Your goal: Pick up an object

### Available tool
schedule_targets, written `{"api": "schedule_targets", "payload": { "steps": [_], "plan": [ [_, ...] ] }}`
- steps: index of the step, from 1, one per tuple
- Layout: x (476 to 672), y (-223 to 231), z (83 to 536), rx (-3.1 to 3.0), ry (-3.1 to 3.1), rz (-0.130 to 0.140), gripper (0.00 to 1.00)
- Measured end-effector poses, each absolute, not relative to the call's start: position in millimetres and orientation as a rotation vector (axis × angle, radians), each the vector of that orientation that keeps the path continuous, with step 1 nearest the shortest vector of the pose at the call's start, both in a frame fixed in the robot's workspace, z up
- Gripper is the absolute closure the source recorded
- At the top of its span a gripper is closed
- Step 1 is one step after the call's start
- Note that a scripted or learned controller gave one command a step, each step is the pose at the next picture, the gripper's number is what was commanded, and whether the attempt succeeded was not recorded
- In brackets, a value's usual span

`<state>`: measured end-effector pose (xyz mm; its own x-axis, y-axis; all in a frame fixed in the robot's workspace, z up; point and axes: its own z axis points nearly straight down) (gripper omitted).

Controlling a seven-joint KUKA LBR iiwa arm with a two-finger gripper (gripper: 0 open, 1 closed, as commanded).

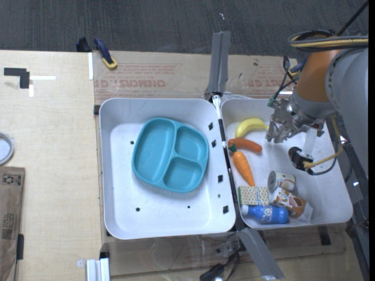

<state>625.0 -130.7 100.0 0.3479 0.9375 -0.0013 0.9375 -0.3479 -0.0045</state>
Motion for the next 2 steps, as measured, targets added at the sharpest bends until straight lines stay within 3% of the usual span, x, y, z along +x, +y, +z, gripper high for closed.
{"api": "schedule_targets", "payload": {
  "steps": [1,2],
  "plan": [
    [625.0,-130.8,100.0,-2.577,-1.792,0.006,0.0],
    [624.7,-131.7,108.7,-2.576,-1.792,0.008,1.0]
  ]
}}
